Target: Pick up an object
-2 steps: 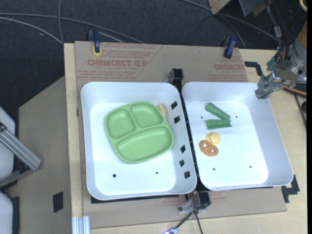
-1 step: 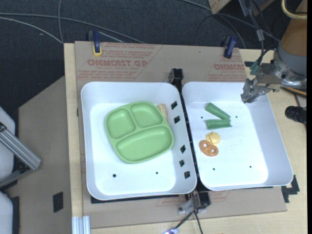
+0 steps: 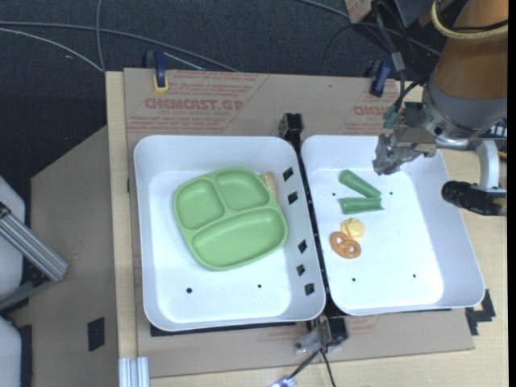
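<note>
In the right bin (image 3: 435, 289) lie two green bean-like pieces: one (image 3: 359, 185) slanted, the other (image 3: 361, 205) just below it. Nearer the front sit a small yellow piece (image 3: 352, 229) and an orange pretzel (image 3: 346, 246). My gripper (image 3: 388, 164) hangs over the back of the right bin, just right of and above the slanted green piece. Nothing shows between its fingers.
The left bin (image 3: 161, 280) holds a green divided plate (image 3: 230, 217) with a tan object (image 3: 268, 184) peeking out at its back right edge. A black divider with clips (image 3: 300, 216) runs between the bins. Blue clamps (image 3: 161, 69) hold the cardboard base at the back.
</note>
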`<state>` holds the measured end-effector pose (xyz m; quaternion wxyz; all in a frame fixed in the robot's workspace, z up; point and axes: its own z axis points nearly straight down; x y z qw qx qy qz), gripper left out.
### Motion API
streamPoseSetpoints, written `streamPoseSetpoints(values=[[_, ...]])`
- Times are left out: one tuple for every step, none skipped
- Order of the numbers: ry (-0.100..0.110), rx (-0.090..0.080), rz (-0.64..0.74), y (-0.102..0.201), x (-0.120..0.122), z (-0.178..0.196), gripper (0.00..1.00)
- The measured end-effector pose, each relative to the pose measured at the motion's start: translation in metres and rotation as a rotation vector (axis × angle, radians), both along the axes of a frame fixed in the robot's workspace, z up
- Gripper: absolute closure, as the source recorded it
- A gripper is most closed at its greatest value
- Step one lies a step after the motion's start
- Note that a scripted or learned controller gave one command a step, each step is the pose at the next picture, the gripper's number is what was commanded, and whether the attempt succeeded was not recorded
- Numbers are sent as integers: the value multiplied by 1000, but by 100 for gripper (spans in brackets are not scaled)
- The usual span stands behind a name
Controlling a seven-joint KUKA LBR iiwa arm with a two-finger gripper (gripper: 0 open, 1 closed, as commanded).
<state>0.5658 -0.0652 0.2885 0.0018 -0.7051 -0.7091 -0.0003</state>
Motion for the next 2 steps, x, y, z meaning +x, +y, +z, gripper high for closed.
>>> streamPoseSetpoints(values=[[1, 0, -1, 45, -8, -3, 100], [3, 0, -1, 95, -26, -25, 100]])
